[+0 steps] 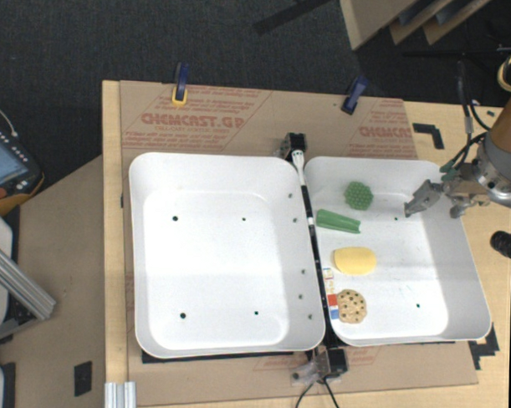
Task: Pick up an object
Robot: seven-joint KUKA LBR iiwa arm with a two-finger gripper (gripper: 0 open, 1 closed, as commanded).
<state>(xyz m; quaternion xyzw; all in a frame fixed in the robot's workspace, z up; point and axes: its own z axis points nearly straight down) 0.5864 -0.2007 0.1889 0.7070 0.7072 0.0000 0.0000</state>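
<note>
While the right bin is entered over its far right rim by the tool, seen spread open and empty, a miss is risked, since the yellow piece, green pod and cookie are crowded against the left wall.

Looking like a robotics lab: two white bins sitting on a cardboard-covered surface, blue clamps gripping its top edge, cables trailing at the bottom.

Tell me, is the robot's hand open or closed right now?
Open: the hand hangs above the right bin with its two fingers spread apart and nothing between them.
</note>
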